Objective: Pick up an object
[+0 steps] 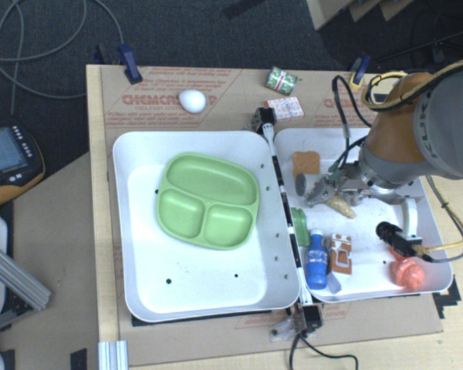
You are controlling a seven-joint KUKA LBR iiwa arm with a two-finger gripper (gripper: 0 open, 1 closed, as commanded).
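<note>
I see the gripper [324, 193] low in the right bin [440, 284]; banana [342, 204] just right of it; finger state: cannot tell.

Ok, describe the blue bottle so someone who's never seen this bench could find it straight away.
Look in the right bin, the one without the green tray. Along its left wall, near the front edge, lies the blue bottle with a white cap. It is the only blue item there, beside a small orange-brown card.
</note>
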